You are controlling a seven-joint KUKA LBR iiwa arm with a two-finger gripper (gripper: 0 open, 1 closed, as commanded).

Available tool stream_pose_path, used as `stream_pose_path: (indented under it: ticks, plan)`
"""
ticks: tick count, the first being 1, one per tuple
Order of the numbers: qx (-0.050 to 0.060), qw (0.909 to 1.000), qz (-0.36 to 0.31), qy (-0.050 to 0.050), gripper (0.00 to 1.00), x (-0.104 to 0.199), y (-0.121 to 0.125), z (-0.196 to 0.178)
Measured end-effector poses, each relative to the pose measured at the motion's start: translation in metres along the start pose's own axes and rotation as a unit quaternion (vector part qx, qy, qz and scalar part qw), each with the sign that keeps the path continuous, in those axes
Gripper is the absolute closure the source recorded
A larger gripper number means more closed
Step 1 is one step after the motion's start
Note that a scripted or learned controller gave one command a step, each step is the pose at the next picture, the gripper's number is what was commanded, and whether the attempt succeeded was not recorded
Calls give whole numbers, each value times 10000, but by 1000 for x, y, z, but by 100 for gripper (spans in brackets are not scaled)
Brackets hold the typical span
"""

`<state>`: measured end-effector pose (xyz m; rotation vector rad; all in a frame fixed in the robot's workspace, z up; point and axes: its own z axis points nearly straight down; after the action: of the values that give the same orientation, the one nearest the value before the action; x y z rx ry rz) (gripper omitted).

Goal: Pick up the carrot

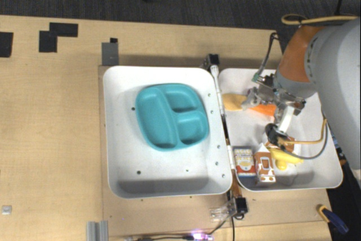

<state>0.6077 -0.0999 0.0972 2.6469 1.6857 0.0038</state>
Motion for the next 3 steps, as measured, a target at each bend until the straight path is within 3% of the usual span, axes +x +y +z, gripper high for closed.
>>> stream_pose_path:
  ticks: [1,2,3]
  plan:
    - [22,9952,974,1,0,-33,-6,12]
    - [20,9890,1479,4,0,-48,-11,12]
    - [146,9644,2640,-54,0,-50,57,14]
